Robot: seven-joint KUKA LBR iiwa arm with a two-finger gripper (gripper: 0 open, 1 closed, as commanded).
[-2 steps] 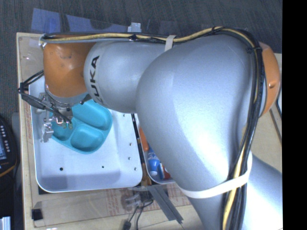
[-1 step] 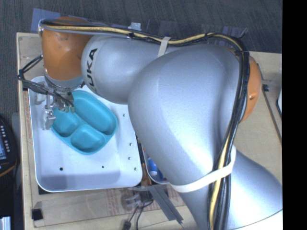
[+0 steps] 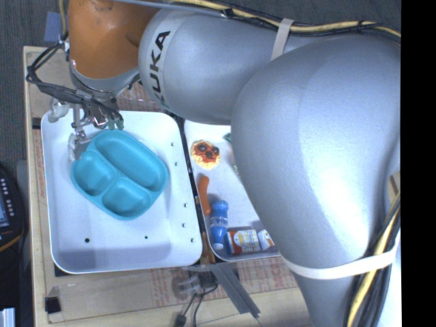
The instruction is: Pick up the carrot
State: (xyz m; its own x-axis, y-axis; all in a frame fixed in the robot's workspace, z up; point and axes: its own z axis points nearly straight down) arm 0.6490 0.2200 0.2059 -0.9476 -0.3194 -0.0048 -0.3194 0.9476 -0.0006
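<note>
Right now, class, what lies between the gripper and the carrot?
In the camera view, the blue divided tray and the bins' adjoining rims separate the gripper from the carrot.

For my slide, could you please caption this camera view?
Hand over left bin's blue tray; carrot lies in right bin.

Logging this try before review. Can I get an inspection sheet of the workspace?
Surface: two white bins, left bin, right bin partly hidden by the arm.
Job's things: carrot lies in the right bin along its left wall.
Clutter: blue divided tray in left bin; pizza toy, blue bottle, labelled bottle in right bin.
Grippers: gripper over the left bin's far corner, beside the tray.
Cables: yellow-black cable along the arm.
Surroundings: dark carpet.
</note>
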